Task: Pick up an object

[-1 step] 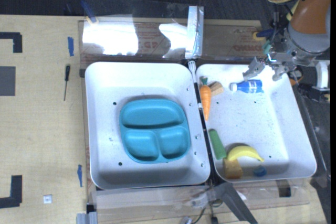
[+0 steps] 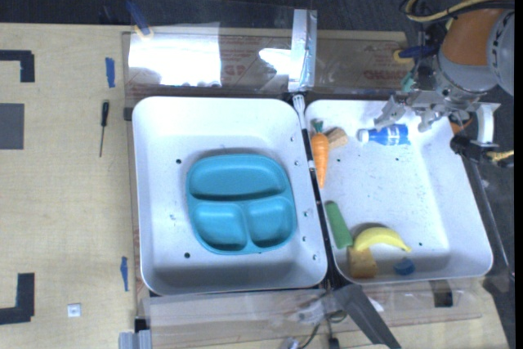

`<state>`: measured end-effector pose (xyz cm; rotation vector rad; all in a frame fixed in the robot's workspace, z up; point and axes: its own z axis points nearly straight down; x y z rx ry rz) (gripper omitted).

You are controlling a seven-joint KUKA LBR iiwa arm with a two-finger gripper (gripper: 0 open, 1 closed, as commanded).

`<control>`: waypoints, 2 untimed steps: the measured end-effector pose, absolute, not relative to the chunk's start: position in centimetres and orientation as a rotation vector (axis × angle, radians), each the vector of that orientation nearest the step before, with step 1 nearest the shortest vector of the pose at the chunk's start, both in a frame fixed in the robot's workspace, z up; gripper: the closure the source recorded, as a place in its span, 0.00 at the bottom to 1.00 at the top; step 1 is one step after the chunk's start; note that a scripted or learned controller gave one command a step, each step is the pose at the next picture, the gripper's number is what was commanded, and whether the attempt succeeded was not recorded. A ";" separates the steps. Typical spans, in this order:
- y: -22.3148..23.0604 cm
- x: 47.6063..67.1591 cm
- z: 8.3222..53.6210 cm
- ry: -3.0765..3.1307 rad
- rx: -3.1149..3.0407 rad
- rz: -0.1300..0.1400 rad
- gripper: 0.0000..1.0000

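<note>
Overhead, end effector (image 2: 413,112) poised at right bin's (image 2: 458,257) far edge, grip state impossible to tell. Just beside it, bottle (image 2: 385,135). Carrot (image 2: 319,157) along left wall; banana (image 2: 379,239) near front. Blue tray (image 2: 240,202) in left bin (image 2: 155,176).

Robotics lab, bench (image 2: 65,200), twin bins (image 2: 155,127)

Wooden bench (image 2: 57,200) under two white bins (image 2: 155,135), side by side.
</note>
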<state>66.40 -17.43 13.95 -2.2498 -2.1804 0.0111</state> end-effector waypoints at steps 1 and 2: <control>-19.7 65.7 9.5 -2.620 -1.734 0.000 0.00; -19.4 66.8 13.0 -2.627 -1.728 -0.002 0.00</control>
